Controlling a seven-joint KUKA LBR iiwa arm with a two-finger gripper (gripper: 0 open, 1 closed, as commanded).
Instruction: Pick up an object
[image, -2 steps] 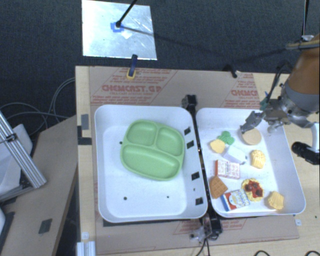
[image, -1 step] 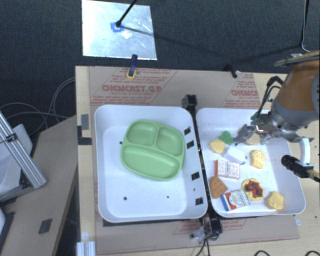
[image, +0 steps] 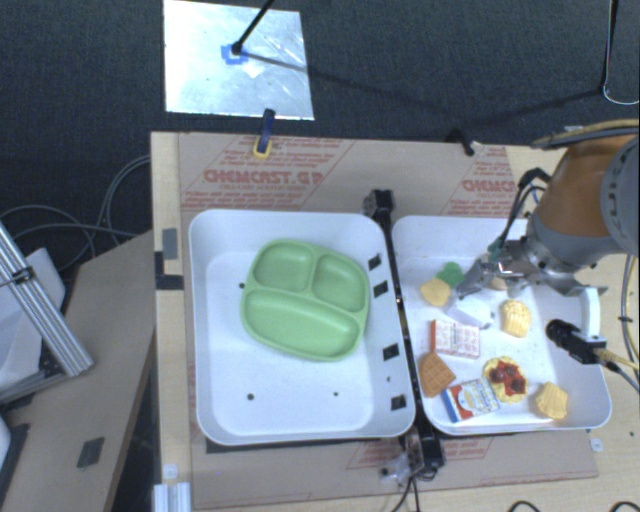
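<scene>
Low in the right bin (image: 598, 400), end effector (image: 480, 280) near a yellow piece (image: 435, 292)

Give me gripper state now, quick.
Gripper: low over the right bin, beside the yellow piece; open or shut cannot be told.

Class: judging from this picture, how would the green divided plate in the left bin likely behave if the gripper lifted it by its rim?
The green plate looks like moulded plastic, so probably stiff and light. It is wide and shallow, so a rim grip may let it tilt. Its smooth surface could be slippery.
</scene>
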